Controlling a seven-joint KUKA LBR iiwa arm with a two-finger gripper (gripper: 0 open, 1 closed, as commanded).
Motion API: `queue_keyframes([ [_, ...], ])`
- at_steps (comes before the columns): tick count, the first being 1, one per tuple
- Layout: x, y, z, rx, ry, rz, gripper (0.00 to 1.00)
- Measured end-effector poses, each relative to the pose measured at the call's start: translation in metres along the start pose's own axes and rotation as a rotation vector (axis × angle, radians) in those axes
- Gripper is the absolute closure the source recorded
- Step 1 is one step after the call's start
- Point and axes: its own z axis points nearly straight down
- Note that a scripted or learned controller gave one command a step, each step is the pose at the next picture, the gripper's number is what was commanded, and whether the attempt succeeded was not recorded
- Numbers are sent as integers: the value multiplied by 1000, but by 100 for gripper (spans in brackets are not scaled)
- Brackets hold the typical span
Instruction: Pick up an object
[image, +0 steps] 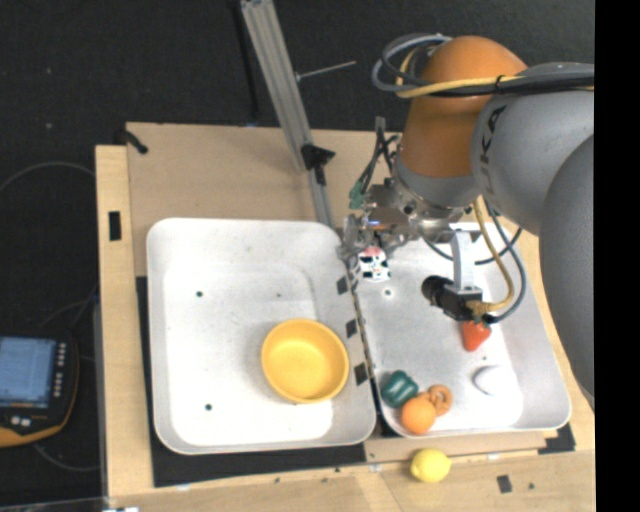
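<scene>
My gripper (368, 248) hangs over the far left corner of the right bin (530, 400), close to the wall between the two bins. A small white object with black spots (374, 266) sits right at the gripper's tip; whether it is gripped is unclear. Further down the right bin lie a red-orange piece (476, 334), a green object (398, 385), an orange ball (418, 416) with a smaller orange thing (439, 397) beside it, and a pale white object (487, 380).
A yellow bowl (304, 360) stands in the near right part of the left bin (200, 260). A yellow lemon (430, 465) lies on the bench outside the right bin's front edge. A slanted metal pole (290, 110) rises behind the bins.
</scene>
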Motion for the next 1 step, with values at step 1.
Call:
queue_keyframes([
  [1,57,8,18,3,0,0,100],
])
